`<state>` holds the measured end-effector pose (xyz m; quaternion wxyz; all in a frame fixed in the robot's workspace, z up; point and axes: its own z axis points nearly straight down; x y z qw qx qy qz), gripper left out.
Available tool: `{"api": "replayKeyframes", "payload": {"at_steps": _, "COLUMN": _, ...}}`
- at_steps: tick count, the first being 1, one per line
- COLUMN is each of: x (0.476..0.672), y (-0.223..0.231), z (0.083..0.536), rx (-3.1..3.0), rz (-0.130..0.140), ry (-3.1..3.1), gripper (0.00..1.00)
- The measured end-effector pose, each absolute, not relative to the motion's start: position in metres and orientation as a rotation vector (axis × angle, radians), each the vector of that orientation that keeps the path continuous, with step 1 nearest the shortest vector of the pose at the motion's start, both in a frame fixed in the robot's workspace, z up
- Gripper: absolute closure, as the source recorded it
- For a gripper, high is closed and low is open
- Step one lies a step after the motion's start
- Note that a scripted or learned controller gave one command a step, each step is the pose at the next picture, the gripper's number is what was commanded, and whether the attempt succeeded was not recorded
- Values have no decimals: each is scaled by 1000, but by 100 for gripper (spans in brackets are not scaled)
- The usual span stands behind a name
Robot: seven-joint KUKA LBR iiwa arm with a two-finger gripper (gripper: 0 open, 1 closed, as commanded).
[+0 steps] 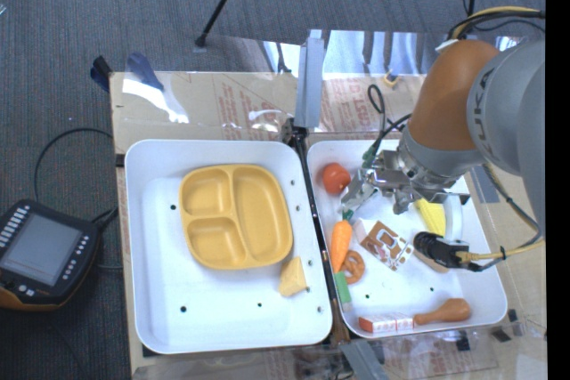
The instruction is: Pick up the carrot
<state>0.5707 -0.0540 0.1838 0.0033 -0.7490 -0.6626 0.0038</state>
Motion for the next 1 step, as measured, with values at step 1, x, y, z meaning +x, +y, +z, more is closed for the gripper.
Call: {"api": "replayKeyframes", "payload": {"at_steps": 1, "x": 567, "y": -82, "z": 89, "rx": -2358, "rz": 12, "ry": -2064, "gripper": 0}}
